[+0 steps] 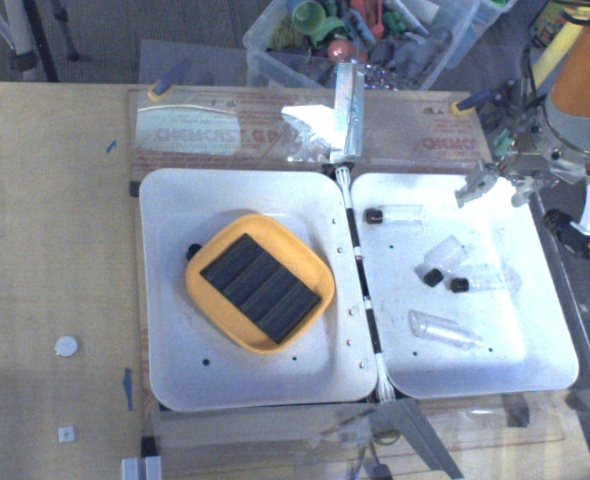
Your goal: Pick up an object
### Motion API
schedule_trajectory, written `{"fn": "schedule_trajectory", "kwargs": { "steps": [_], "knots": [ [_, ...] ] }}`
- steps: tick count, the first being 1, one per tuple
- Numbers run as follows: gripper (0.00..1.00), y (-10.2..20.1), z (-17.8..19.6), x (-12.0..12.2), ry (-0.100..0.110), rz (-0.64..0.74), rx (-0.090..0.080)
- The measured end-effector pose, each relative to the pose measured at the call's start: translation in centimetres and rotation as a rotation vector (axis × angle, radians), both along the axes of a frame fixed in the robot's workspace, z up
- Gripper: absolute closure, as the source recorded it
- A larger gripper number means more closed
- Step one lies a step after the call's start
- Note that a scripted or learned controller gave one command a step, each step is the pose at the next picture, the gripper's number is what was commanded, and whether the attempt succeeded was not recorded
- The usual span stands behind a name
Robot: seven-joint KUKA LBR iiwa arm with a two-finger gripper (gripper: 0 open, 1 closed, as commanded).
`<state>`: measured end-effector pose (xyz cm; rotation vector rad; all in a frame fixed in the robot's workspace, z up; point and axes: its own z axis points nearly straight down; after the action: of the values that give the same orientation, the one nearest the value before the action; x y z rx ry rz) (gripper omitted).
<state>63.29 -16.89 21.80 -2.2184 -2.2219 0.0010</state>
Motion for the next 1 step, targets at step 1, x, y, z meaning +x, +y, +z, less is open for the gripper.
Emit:
{"fn": "schedule_trajectory", "kwargs": {
  "steps": [1],
  "knots": [
    [0.00, 1.94, -8.32, -6.73, -0.001, 0.182, 0.000]
  ]
}}
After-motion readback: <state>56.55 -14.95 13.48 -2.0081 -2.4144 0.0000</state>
